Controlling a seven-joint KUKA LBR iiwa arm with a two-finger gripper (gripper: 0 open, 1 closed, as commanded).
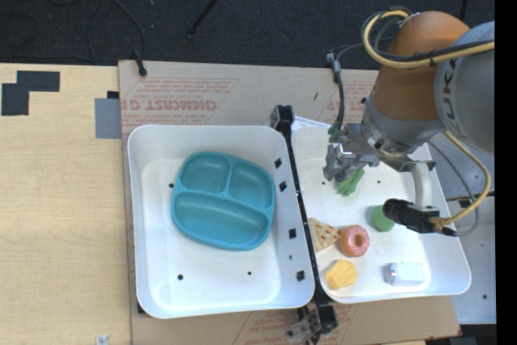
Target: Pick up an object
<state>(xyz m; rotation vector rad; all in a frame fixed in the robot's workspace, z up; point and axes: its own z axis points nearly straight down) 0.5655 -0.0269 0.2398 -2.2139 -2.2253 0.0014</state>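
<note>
My gripper (346,167) hangs low over the back half of the right bin (452,275), with a green leafy toy (351,181) right at its fingertips. The green piece sticks out below and to the right of the fingers, and whether it is clamped between them is hidden. Nearer the front of that bin lie a pink glazed donut (353,241), a waffle-patterned cracker (321,234), a yellow corn-like piece (340,275), a small white and grey block (404,274) and a green round object (380,218).
The left bin (153,287) holds a teal divided plate (224,199). A black divider bar (295,198) runs between the bins. A black fitting with a yellow cable (416,216) hangs over the right bin's right side.
</note>
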